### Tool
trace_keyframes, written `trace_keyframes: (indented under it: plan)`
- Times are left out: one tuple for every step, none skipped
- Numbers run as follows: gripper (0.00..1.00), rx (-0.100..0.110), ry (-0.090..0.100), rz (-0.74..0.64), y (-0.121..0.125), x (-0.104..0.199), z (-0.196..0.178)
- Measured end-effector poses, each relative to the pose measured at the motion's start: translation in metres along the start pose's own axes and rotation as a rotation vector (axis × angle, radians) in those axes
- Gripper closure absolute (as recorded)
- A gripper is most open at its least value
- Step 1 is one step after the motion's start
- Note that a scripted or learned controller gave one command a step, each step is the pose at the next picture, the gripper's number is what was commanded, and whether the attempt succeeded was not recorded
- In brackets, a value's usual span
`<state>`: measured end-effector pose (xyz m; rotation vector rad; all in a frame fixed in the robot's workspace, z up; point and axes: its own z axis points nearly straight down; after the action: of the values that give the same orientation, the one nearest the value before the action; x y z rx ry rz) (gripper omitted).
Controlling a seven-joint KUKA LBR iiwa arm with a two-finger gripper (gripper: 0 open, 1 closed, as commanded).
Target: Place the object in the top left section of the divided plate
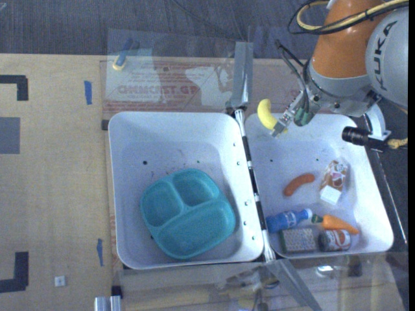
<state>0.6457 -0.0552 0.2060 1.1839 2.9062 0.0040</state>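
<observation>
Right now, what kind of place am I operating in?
Probably a robotics lab bench set up for pick-and-place trials: two white bins side by side, a teal divided plate in the left one, toy food such as a banana in the right, tape markers on the benchtop.

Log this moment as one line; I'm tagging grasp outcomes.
arm: over right bin | gripper: shut on banana, lifted | plate: left bin, nothing in top left section | step: carry not done
</observation>
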Motion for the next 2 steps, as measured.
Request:
trace_keyframes:
  plan:
    - [1.00, -0.006, -0.005, 0.001, 0.001, -0.001, -0.012]
    - [1.00, 0.001, 0.001, -0.311, 0.052, 0.070, 0.011]
